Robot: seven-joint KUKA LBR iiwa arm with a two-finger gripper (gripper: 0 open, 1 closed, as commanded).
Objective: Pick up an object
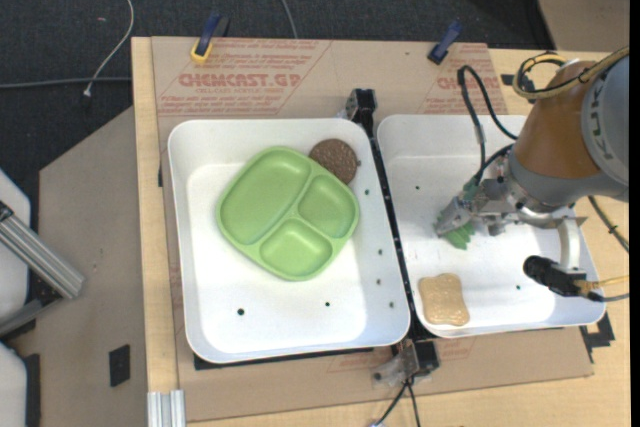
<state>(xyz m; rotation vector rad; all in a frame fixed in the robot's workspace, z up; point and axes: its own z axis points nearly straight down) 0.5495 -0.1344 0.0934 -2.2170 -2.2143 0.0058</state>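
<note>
While the claw (458,225) sits low in the right bin (500,310), grip unclear beside one small green object (460,237), one tan biscuit (443,300) lies nearby; the left bin (215,310) holds one green tray (289,212) and one brown disc (334,156).

Left bin (200,315) holds a divided tray (288,212), a disc (334,157) apparently tucked behind; right bin (420,140) holds a slab (443,300).
</note>
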